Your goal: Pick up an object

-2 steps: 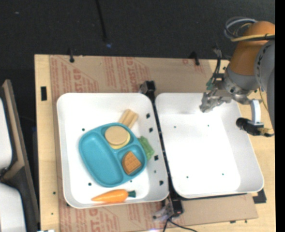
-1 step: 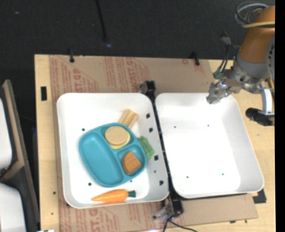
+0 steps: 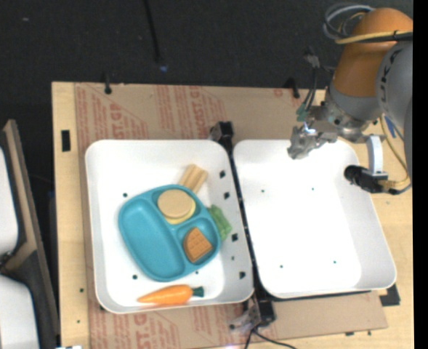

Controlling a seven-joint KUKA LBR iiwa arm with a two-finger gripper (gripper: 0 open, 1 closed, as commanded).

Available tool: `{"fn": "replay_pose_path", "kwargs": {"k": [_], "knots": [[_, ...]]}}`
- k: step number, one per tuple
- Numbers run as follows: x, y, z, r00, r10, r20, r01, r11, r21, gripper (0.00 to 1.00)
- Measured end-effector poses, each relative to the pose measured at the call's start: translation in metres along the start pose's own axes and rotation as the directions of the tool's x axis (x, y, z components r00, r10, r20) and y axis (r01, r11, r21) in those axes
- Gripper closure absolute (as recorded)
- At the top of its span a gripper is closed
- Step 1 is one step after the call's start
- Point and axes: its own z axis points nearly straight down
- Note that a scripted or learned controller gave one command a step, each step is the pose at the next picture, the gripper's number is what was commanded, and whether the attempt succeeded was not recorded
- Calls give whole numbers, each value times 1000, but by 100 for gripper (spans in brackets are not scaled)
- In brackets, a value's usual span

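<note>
A carrot (image 3: 171, 294) is lying beside the blue tray (image 3: 144, 242) in the left bin (image 3: 105, 166); the gripper (image 3: 301, 145) is hovering over the right bin (image 3: 359, 253), holding nothing visible.

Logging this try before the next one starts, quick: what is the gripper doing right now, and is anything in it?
Gripper: over the far edge of the right bin; open or shut cannot be told, nothing seen in it.

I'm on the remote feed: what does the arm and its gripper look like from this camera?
The arm is grey metal with a rounded orange band above the wrist. Loops of thin cable sit on top of it, and darker wires run down its side. The gripper is a small grey metal piece with silvery parts.
</note>
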Motion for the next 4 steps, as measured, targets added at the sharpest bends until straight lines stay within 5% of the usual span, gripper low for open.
{"fn": "replay_pose_path", "kwargs": {"k": [4], "knots": [[200,-68,-19,1000,0,-1,0,1000,2,100]]}}
